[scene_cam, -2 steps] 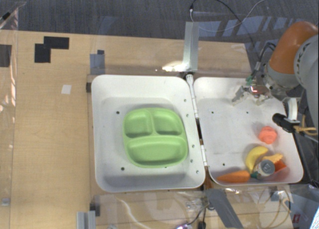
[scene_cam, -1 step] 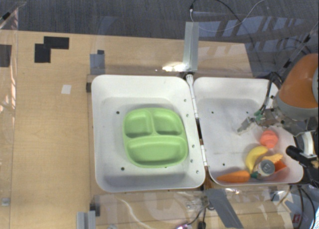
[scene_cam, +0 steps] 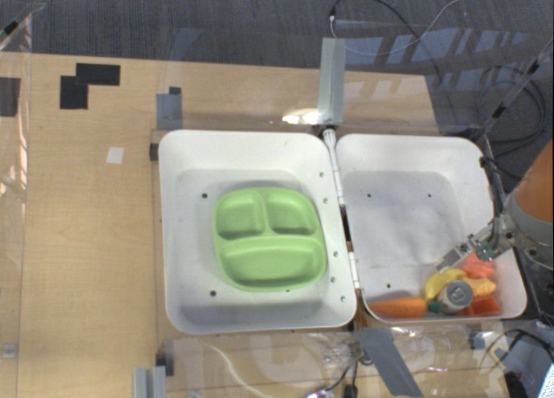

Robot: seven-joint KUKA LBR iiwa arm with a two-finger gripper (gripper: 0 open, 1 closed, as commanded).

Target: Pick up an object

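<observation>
There, at the right bin's (scene_cam: 407,158) near right corner, the gripper (scene_cam: 472,251) hung low over heaped toy food (scene_cam: 459,291), seemingly placed to pick one piece, though I could not tell its state.
</observation>
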